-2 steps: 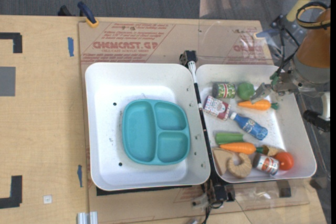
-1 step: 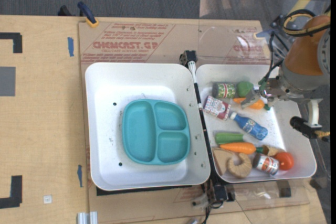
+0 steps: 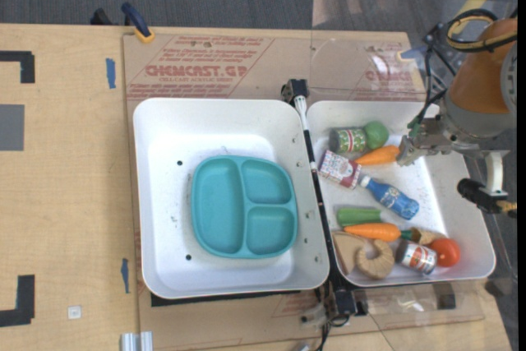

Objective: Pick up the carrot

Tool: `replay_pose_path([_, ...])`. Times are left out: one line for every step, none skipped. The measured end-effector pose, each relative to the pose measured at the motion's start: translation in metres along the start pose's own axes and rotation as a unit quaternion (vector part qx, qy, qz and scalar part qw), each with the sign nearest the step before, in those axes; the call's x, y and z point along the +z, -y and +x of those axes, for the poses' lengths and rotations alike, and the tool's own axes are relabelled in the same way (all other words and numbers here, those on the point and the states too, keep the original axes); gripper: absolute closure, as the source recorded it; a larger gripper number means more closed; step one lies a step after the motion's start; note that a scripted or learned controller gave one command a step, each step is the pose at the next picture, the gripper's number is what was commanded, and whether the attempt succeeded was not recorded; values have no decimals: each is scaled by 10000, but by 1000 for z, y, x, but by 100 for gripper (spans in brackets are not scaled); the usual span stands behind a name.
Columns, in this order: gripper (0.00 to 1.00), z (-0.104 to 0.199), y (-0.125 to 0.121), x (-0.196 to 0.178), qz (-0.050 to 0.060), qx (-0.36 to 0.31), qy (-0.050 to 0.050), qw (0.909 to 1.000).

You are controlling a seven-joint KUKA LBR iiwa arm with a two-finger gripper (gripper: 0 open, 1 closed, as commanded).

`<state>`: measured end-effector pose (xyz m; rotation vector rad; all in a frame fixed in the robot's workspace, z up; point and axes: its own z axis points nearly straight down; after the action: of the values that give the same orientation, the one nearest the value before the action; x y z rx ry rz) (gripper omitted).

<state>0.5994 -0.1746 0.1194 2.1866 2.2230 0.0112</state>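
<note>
**Desk:** Where's the carrot?

**Operator:** I'm taking the blue bottle (image 3: 393, 197) in the right bin (image 3: 472, 238) as my marker. The carrot (image 3: 380, 156) lies just above the bottle, on the bin floor, lengthwise left to right and slightly tilted. There's a second carrot (image 3: 374, 232) below the bottle, also flat, with a green vegetable (image 3: 359, 215) touching its upper side.

**Desk:** And the gripper?

**Operator:** The gripper (image 3: 408, 150) is above and a little right of the bottle, at the right-hand tip of the upper carrot. The wrist blocks my view, so I can't tell whether it is released or clenched, or whether it touches the carrot. From what I see the carrot rests in the bin.

**Desk:** What else is around the marker?

**Operator:** A red-and-white carton (image 3: 337, 168) is just left of the bottle's cap end. A green bottle with a red label (image 3: 357, 138) is further above, beyond the carrot. Below the bottle and to its right are a small can (image 3: 417, 257) and a red tomato (image 3: 446, 251), side by side and touching. A tan ring-shaped pastry (image 3: 374, 260) is straight below, past the second carrot.

**Desk:** The other bin?

**Operator:** The left bin (image 3: 164, 177) is well left of the bottle and holds a teal divided plate (image 3: 244, 205), lying flat near the middle
</note>
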Motion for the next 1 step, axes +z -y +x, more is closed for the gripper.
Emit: replay_pose_path([0,0,0,1,8,1,-3,10000])
